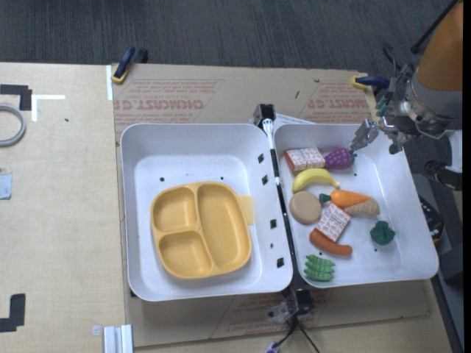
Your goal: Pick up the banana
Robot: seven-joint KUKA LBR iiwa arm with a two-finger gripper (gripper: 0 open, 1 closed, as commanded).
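Banana (pixel 315 179) sits wedged between the box and cookie, so the hand (pixel 375 132), finger state unclear to me, should drop across its middle.

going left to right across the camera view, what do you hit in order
yellow divided plate → round cookie → carrot → green broccoli → gripper, which hangs over the right bin's upper edge, beyond the banana.
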